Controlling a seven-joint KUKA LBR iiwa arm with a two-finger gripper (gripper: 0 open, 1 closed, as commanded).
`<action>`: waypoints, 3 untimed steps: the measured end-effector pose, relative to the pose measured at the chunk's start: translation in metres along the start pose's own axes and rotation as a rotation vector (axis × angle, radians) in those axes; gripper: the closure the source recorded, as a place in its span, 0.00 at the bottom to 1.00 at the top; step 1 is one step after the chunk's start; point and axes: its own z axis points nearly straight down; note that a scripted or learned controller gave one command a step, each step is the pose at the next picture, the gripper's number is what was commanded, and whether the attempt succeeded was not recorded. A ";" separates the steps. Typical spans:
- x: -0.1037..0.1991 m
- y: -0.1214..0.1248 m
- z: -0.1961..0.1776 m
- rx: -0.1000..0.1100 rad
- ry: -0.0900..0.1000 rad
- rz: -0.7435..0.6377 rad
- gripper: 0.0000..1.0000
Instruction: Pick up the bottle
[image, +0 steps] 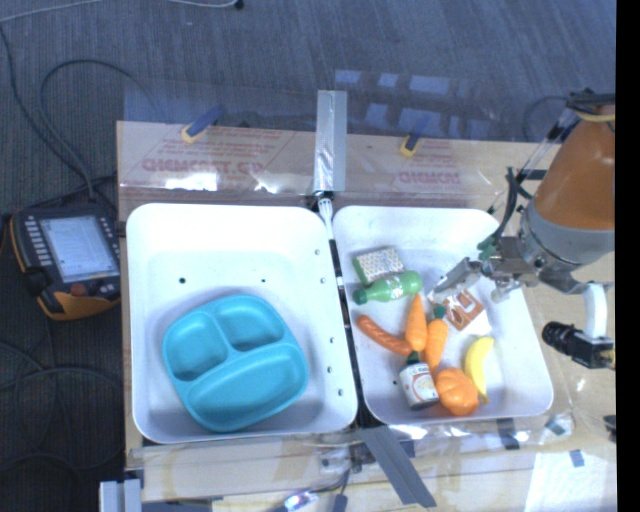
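A green bottle (390, 289) lies on its side in the upper left of the right bin (525, 395), its cap pointing left. A small brown bottle with a red and white label (418, 384) stands near the bin's front, against an orange fruit. My gripper (458, 284) reaches in from the right and hovers over the bin's middle right. It is just right of the green bottle and apart from it. A small brown and white packet (465, 313) sits directly under the gripper. Nothing shows as held.
A checkered box (378, 263) lies behind the green bottle. Carrots (424, 328), a banana (480, 365) and an orange fruit (457, 391) crowd the right bin's middle and front. The left bin (160, 240) holds a blue divided plate (235, 362).
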 end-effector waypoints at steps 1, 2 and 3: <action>0.086 0.034 -0.063 -0.001 -0.002 0.068 0.00; 0.125 0.076 -0.060 0.000 -0.004 -0.224 0.00; 0.145 0.031 -0.077 -0.002 -0.003 -0.744 0.00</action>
